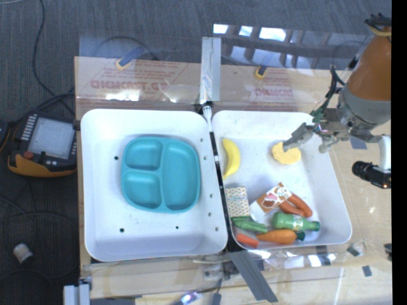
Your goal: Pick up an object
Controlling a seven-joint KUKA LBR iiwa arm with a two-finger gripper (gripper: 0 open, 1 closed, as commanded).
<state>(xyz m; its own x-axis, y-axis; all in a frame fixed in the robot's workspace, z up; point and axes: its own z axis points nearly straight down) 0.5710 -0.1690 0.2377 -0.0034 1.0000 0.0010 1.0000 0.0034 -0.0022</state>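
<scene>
Arm (372, 75) cut off by right edge; green bottle (294, 222) partly hidden behind carrot (277, 236).

Dark grey carpet floor (127, 11) with black cables (44, 18) around the bench.

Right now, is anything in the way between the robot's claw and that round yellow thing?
Nothing visible. The end effector hangs right beside the round yellow piece in the right bin, one finger reaching its edge; the banana lies off to the side.
</scene>
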